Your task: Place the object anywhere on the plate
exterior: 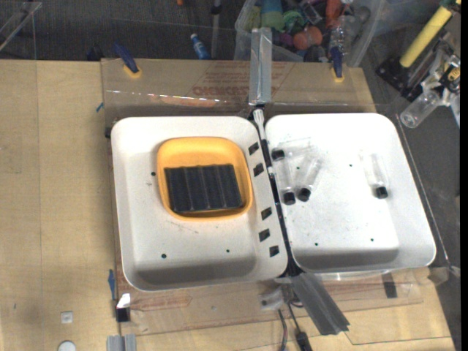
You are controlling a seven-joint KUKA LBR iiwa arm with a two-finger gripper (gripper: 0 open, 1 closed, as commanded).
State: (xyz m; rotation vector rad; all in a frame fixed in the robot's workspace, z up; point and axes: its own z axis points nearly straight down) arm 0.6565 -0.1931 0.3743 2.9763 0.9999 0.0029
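Note:
An orange-yellow plate (205, 148) sits in the left white bin (139, 232). A black ribbed rectangular object (203, 187) lies flat on the plate and covers most of its floor. In the right white bin (365, 247) lie three clear tubes with black caps: one near the divider (284, 153), one beside it (305, 178), and one further right (377, 174). My gripper (433, 97) hangs at the upper right, past the right bin's far corner and off the bench, with a pale translucent part pointing down-left. Nothing is seen in it.
A metal divider strip (262, 168) with black tabs runs between the two bins. A clear box of colourful toys (307, 9) stands behind the bench. Blue clamps (129, 63) hold the back edge. Bare wooden bench (51, 196) lies to the left.

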